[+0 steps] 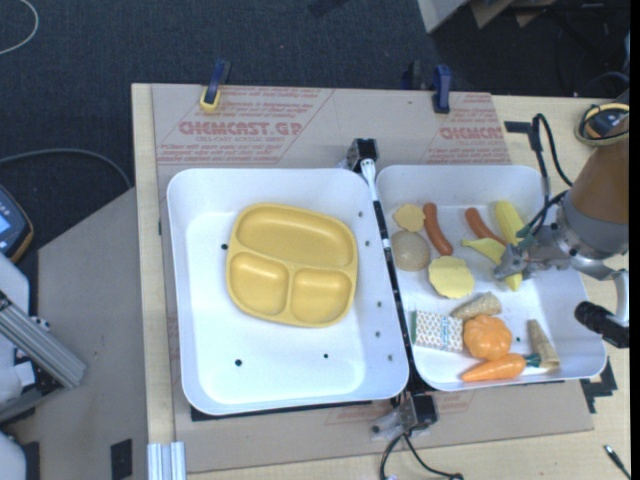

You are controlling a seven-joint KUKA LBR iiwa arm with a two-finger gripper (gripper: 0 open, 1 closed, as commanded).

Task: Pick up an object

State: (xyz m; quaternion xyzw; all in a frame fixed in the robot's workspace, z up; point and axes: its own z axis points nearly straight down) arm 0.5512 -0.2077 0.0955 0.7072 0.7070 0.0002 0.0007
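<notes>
The right bin [560, 183] holds several toy foods: two red sausages [437, 228], a yellow banana-like piece [508, 218], a beige round piece [409, 251], a yellow slice [451, 277], an orange [487, 337] and a carrot [493, 370]. My gripper [514, 266] is low over the right middle of this bin. It sits right at a small yellow piece [489, 250], whose ends stick out to its left and below it. Whether that piece is held is hidden by the wrist.
A yellow divided plate [292, 264] lies in the left bin [200, 348]. A patterned packet [432, 330], a beige chunk [476, 306] and a tan stick [541, 343] lie near the right bin's front. A black divider [380, 238] runs between the bins.
</notes>
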